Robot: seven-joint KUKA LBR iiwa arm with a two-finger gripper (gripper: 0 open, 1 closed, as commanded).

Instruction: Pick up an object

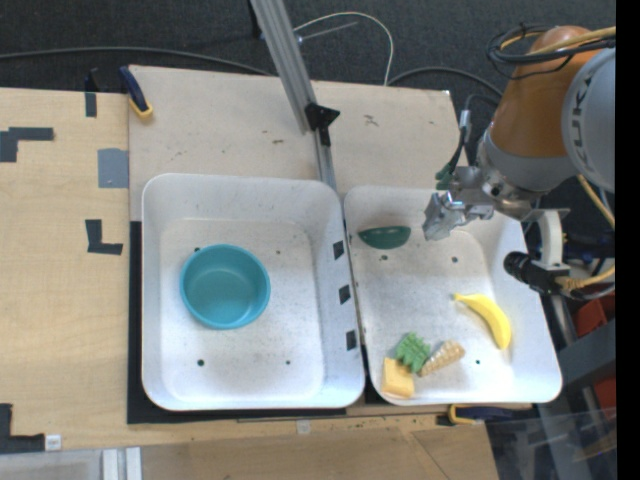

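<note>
Your hand [441, 220] hangs low over the far end of the right bin [520, 268], just right of a small dark green dish [385, 236] lying against the bin's far wall; you cannot tell how far it is open, and nothing shows in its grasp. Nearer you in that bin lie a banana [487, 318], a green toy [411, 349], a yellow block [397, 379] and a tan cone [443, 357]. The left bin [160, 268] holds a teal bowl [225, 286].
</note>
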